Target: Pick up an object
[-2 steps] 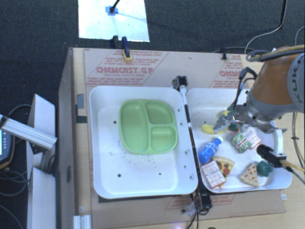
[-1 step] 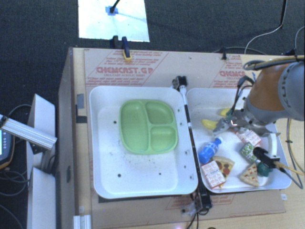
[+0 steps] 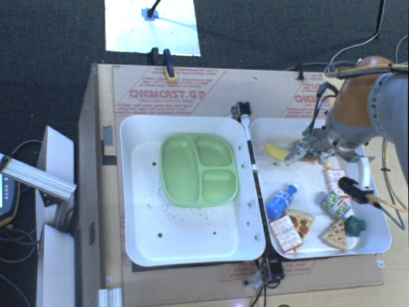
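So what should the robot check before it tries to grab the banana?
1. Banana in reach: ok, it lies at the back left of the right bin, with the gripper right beside it.
2. Gripper lined up over the banana: not ok, it sits a little to the banana's right.
3. Gripper ready to close: cannot tell from this view.
4. Room around the banana: ok, the blue bottle lies apart, nearer the front.
5. Bin wall close by: not ok, the banana is near the divider side, so go carefully.
6. Green plate out of the way: ok, it is in the left bin.
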Motion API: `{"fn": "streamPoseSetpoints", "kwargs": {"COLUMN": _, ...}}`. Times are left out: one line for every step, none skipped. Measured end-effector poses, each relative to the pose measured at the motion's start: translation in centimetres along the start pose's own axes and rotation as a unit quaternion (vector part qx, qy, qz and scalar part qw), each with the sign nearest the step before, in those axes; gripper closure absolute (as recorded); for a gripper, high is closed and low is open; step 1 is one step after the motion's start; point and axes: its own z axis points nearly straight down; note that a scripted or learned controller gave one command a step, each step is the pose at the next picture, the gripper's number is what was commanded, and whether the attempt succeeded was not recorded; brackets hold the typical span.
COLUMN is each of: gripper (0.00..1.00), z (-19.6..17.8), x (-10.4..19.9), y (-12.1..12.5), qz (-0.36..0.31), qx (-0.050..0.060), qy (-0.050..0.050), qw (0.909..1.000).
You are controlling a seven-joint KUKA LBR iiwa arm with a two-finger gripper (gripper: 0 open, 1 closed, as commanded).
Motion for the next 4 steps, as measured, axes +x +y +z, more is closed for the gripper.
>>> {"fn": "streamPoseSetpoints", "kwargs": {"gripper": 0.0, "z": 1.4, "x": -4.2, "y": 2.3, "qz": 0.0, "qx": 0.005, "qy": 0.003, "qw": 1.0}}
{"fn": "streamPoseSetpoints", "kwargs": {"gripper": 0.0, "z": 1.5, "x": -5.1, "y": 4.3, "qz": 0.002, "qx": 0.03, "qy": 0.016, "qw": 0.9994}}
{"fn": "streamPoseSetpoints", "kwargs": {"gripper": 0.0, "z": 1.7, "x": -3.1, "y": 4.3, "qz": 0.003, "qx": 0.019, "qy": 0.005, "qw": 0.9998}}
{"fn": "streamPoseSetpoints", "kwargs": {"gripper": 1.0, "z": 1.0, "x": -3.2, "y": 4.2, "qz": 0.003, "qx": 0.022, "qy": 0.005, "qw": 0.9998}}
